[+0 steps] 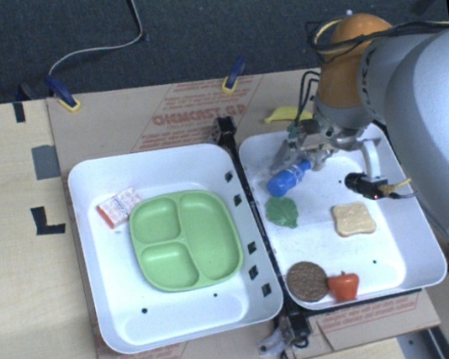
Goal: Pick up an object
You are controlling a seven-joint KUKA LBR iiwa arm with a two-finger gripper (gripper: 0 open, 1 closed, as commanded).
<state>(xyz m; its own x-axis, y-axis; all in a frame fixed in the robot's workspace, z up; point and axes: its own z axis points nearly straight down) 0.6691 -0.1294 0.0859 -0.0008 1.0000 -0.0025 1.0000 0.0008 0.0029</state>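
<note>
My gripper (304,152) hangs low over the back part of the right bin (408,259), right at the upper end of a blue bottle-shaped object (286,179) that lies tilted on the bin floor. Whether it touches the blue object I cannot tell. Just in front of the blue object lies a green leafy lump (282,212). A slice of toast (353,219) rests mid-bin to the right. Near the front wall sit a brown round cookie (307,281) and a small red pepper (343,286), side by side.
The left bin (114,308) holds a green divided plate (186,239) and a red-and-white packet (117,207) at its back left. A black divider (247,213) separates the bins. The grey arm (428,123) covers the right bin's right side.
</note>
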